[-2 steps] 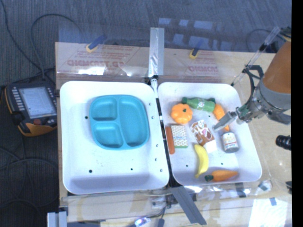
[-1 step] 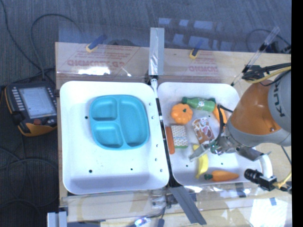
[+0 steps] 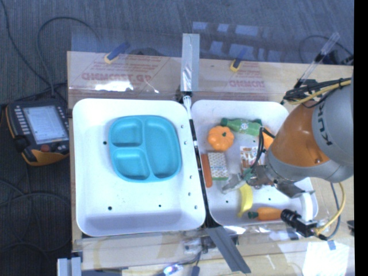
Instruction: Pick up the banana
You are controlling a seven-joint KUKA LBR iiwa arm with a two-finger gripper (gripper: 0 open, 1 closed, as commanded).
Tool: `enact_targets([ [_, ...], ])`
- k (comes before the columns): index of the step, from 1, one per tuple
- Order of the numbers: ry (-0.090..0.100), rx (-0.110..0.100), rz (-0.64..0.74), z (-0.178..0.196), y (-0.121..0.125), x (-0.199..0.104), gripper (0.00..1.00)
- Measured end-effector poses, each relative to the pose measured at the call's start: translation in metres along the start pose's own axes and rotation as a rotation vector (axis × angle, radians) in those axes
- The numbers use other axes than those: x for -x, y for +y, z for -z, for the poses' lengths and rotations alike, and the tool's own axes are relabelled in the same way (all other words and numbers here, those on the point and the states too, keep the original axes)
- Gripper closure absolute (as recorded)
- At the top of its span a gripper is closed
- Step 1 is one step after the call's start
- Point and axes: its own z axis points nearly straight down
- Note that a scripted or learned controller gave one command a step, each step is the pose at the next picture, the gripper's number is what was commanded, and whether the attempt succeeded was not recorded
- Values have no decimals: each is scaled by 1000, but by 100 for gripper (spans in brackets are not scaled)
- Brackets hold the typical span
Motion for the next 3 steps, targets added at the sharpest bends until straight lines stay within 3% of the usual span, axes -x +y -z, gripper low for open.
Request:
enact_targets([
  [1, 1, 4, -139, 1, -2, 41, 0],
  [2, -7, 11, -465, 0, 1, 23, 0],
  [3, -3, 11, -461, 10, 2, 21, 100],
])
